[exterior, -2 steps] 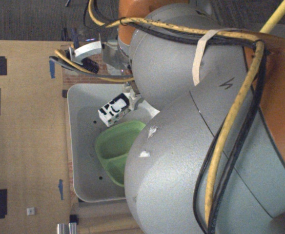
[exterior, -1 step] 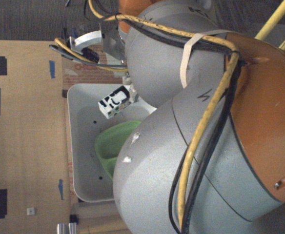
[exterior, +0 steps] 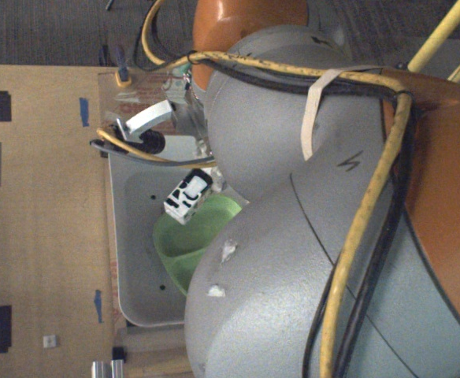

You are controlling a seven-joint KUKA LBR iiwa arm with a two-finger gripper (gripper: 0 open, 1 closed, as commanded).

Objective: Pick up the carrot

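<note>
The grey arm with its orange band takes up most of the camera view and reaches down into a white bin [exterior: 131,235]. My gripper [exterior: 187,196] appears as a small white piece with black marks, low over the upper rim of a green bowl [exterior: 194,235]. The arm's bulk hides the bin's right part and whatever lies there. No orange vegetable is among the things I can make out in the bin's visible part.
The green bowl sits in the bin's middle, half covered by the arm. Left of the bin is a flat tan bench surface [exterior: 41,211] with black corner marks and blue tape strips. The bin's left wall and lower corner stay visible.
</note>
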